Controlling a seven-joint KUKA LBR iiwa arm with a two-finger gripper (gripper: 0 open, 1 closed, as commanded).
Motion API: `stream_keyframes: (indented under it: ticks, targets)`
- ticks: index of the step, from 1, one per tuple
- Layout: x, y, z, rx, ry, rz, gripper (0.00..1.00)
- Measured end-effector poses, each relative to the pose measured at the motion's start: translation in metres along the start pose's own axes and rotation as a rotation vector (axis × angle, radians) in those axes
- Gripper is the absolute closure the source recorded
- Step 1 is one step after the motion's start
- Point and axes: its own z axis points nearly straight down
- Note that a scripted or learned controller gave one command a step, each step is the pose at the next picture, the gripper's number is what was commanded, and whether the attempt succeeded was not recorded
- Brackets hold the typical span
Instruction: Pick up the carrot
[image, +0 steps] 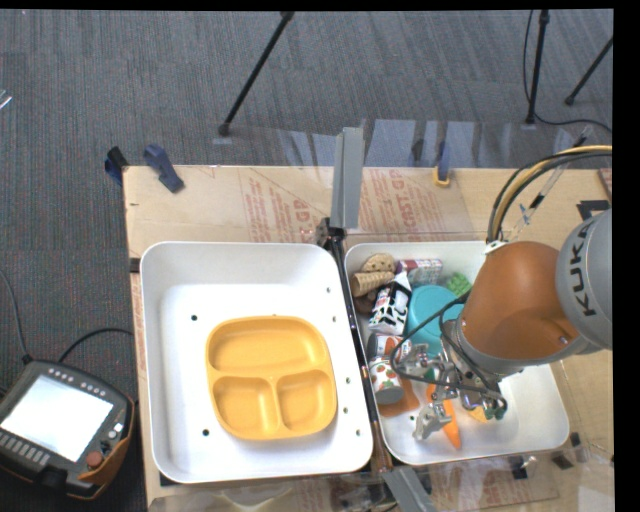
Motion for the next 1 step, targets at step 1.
stream_keyframes:
  ticks: [1]
  targets:
    - [-0.0007,0.0019,-0.0095,-0.002,0.000,-0.005,1.00]
